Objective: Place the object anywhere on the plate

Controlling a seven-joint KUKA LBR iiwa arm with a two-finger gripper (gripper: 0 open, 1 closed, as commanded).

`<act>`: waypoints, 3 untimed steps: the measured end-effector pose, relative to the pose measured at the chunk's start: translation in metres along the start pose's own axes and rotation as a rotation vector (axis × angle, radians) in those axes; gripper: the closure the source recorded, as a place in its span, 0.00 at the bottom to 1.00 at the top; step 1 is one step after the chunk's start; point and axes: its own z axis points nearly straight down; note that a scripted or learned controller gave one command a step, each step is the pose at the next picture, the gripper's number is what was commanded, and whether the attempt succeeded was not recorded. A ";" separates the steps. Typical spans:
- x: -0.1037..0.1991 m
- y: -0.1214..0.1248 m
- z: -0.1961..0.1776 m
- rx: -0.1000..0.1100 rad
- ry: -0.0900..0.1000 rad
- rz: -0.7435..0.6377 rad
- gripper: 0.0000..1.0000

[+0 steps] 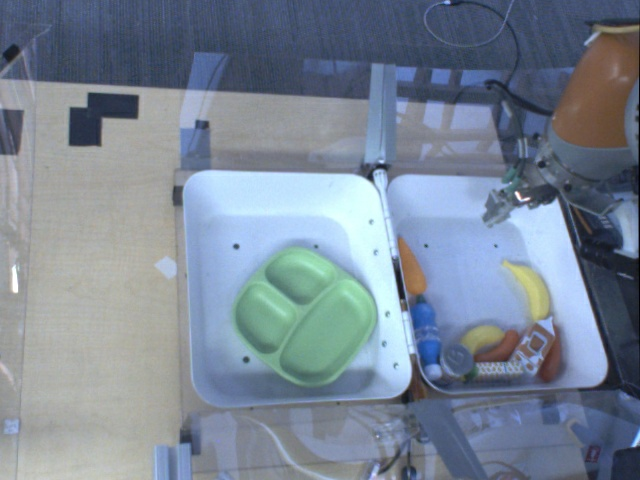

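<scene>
Hovering over the far right corner of the right bin (590,363), my pincer (503,206) hangs clear of everything on the bin floor. Its tips are too small and blurred for me to tell how they stand, and nothing shows between them.

Several things lie in that bin. A banana (530,288) rests right of the middle, its long axis running from far left to near right, curving with the bend toward the right wall. A carrot (410,264) lies along the left wall, its long axis pointing far to near, and just nearer than it a blue bottle (425,330) lies along the same wall with its cap toward the near side. At the near side a can (457,361), a lemon (483,338) and a small carton (538,342) crowd close together.

My plate (305,315), green and split into three compartments, sits in the left bin (215,268), well apart from my pincer.
</scene>
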 end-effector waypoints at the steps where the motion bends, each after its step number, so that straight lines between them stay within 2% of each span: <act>1: 0.057 0.051 0.023 -0.001 0.002 -0.207 1.00; 2: 0.109 0.078 0.031 -0.003 0.002 -0.508 1.00; 3: 0.094 0.068 0.035 -0.001 0.002 -0.539 1.00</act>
